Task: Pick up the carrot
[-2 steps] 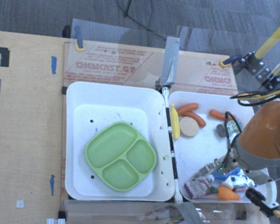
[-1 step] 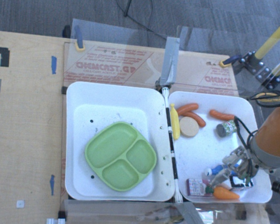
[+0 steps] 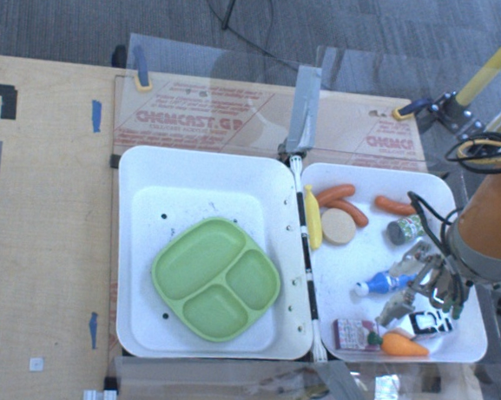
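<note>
The carrot (image 3: 405,345), orange with a small green top, lies near the front edge of the right bin (image 3: 473,345). My gripper (image 3: 412,303) hangs just above and behind it, over the bin's right half. Its fingers stand open with nothing between them. One fingertip (image 3: 392,312) is a short way from the carrot's green end. The arm's orange band (image 3: 493,220) rises at the right and hides part of the bin's right wall.
In the right bin lie a blue-and-white tube (image 3: 384,283), a black-and-white item (image 3: 432,323), a pinkish box (image 3: 354,333), three sausages (image 3: 336,193), a tan disc (image 3: 338,229), a yellow piece (image 3: 312,218) and a grey can (image 3: 403,228). The left bin holds a green divided plate (image 3: 216,277).
</note>
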Controlling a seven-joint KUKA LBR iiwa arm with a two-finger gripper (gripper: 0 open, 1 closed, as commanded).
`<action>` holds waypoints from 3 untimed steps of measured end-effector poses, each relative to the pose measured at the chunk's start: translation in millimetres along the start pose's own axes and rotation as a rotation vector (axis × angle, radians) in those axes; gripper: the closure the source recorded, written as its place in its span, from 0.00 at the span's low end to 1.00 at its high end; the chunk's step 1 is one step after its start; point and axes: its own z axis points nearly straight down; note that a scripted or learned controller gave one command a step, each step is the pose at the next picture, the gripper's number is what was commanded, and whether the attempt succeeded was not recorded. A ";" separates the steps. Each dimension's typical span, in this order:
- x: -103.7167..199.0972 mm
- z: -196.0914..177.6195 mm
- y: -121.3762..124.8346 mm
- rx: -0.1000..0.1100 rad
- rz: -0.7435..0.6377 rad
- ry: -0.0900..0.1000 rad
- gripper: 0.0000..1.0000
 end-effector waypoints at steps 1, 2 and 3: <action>28.9 -100.6 60.6 -0.001 -0.222 0.000 0.00; 15.7 41.1 29.2 0.000 -0.357 0.004 0.00; 12.0 -97.3 26.4 -0.001 -0.691 -0.002 0.00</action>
